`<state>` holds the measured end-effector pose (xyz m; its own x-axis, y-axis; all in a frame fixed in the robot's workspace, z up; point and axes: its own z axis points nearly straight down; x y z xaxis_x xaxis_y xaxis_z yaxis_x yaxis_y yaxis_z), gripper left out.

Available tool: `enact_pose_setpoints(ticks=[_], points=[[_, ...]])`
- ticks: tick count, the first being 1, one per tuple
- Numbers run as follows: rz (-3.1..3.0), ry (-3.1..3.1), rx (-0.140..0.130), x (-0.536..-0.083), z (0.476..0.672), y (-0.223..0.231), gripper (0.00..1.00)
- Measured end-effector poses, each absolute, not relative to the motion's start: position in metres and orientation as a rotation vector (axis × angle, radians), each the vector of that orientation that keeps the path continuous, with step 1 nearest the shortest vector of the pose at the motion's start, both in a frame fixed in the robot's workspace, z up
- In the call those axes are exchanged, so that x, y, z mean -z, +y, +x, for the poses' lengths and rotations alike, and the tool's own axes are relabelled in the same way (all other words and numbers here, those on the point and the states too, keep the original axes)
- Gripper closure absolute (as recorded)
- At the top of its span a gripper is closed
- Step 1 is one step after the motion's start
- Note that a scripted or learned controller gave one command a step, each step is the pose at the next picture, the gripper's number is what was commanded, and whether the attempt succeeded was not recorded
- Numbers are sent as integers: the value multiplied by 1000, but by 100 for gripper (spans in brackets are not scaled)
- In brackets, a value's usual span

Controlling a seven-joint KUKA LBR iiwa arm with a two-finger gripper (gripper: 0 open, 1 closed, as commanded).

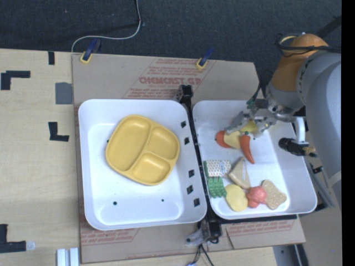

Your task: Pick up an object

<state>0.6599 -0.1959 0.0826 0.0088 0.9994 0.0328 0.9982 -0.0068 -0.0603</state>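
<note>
My gripper [250,122] hangs low over the far part of the right bin [288,165], reaching in from the right. It is open, and a small yellow toy piece [249,128] lies between its spread fingers. I cannot tell whether they touch the piece. Just in front of it lie an orange carrot [246,148] and a red-orange piece [223,139]. Nearer the front of the bin are a pale checkered wafer [217,167], a green piece [216,187], a tan wedge [239,174], a yellow fruit [236,198], a pink-red piece [256,195] and a tan biscuit [274,194].
The left bin [94,204] holds a yellow divided plate [143,149]. A black divider [191,148] runs between the two bins. Both stand on a cardboard sheet [144,76] held by clips at the back. The grey arm [327,104] fills the right side.
</note>
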Motion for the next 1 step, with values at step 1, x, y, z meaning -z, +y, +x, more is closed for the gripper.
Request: enact_pose_setpoints(ticks=[1], points=[[-2194,-2176,-70,-91,655,-207,100]])
